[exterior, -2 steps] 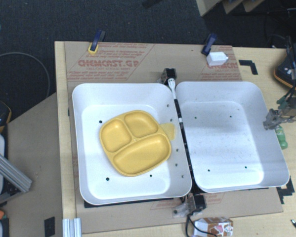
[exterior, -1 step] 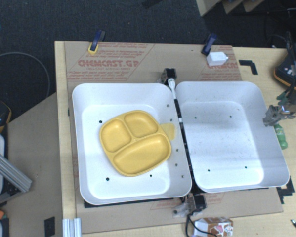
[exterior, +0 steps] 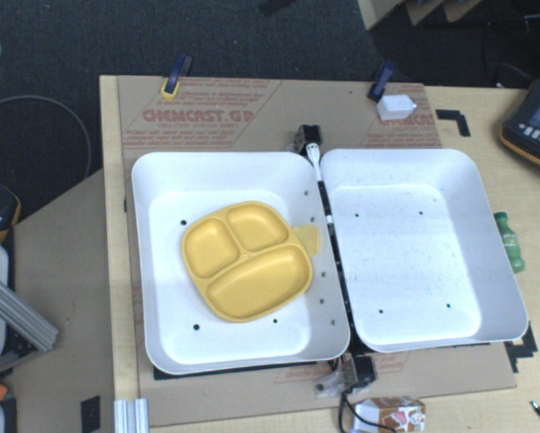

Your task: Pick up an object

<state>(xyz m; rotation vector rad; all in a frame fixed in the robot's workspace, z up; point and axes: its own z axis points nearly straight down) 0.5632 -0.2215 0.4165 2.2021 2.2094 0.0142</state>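
Yellow divided plate (exterior: 246, 260): one, laid flat in the left bin, its long axis tilted from near-left to far-right; two small compartments toward the far side, one large toward the near side; smooth, glossy, rounded.
Bins: two, shallow, white, rounded corners; left bin (exterior: 161, 323), right bin (exterior: 468, 242).
Board (exterior: 279, 111): one, brown, printed lettering.
Gripper: state cannot be told.
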